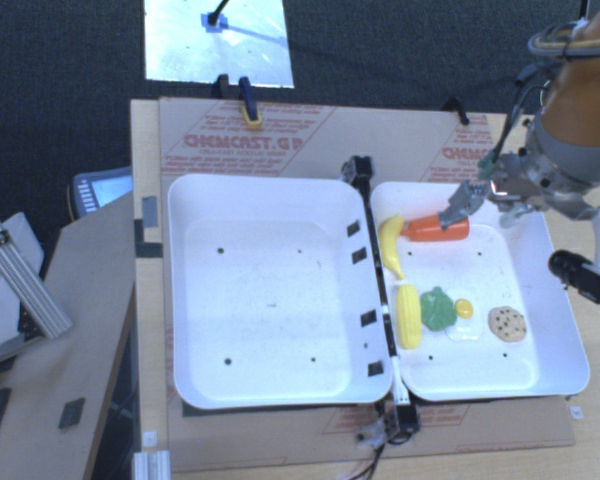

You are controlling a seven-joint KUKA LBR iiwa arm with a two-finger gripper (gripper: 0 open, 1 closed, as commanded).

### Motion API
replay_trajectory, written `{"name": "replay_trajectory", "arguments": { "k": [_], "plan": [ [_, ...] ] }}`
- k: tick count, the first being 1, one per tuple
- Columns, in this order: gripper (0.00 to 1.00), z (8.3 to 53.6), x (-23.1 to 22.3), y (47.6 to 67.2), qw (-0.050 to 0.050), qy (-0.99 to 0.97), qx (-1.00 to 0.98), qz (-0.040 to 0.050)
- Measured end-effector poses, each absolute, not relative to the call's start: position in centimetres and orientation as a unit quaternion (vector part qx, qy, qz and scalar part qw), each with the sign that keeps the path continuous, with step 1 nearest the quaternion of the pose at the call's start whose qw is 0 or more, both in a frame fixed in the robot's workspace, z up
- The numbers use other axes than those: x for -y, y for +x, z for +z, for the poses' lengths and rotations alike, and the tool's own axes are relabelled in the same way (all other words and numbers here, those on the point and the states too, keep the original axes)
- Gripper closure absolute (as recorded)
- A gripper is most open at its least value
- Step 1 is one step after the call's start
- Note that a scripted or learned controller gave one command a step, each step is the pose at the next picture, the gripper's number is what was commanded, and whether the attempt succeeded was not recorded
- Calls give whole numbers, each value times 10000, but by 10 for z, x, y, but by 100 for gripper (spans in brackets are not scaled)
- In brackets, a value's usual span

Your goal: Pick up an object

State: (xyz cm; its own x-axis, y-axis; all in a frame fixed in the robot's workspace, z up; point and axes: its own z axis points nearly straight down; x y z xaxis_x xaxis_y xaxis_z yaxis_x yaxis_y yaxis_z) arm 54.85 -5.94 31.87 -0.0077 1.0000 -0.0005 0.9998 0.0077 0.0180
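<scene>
The right bin (pixel 565 353) holds several toy foods. An orange carrot (pixel 432 231) lies near its back wall, with a yellow banana (pixel 391 245) just to its left. Further forward are a corn cob (pixel 408 315), a green leafy piece (pixel 438 309), a small fried egg (pixel 463 313) and a cookie (pixel 507 323). My gripper (pixel 460 206) reaches in from the right and hangs at the carrot's right end, close over it. Whether it touches the carrot is unclear from this angle.
The left bin (pixel 270 288) sits beside the right one, with a black divider strip (pixel 372 268) and clips between them. Both bins rest on a cardboard sheet (pixel 280 143). The arm's grey and orange body (pixel 580 108) stands over the right bin's back right corner.
</scene>
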Motion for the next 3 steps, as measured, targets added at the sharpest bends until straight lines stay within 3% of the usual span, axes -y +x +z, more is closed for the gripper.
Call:
{"name": "replay_trajectory", "arguments": {
  "k": [1, 2, 3],
  "plan": [
    [0, 200, 52, 599, -8, 7051, -7091, -9],
    [0, 354, 41, 570, 64, 7048, -7093, 63],
    [100, 356, 42, 570, 29, 7036, -7106, 20]
  ]
}}
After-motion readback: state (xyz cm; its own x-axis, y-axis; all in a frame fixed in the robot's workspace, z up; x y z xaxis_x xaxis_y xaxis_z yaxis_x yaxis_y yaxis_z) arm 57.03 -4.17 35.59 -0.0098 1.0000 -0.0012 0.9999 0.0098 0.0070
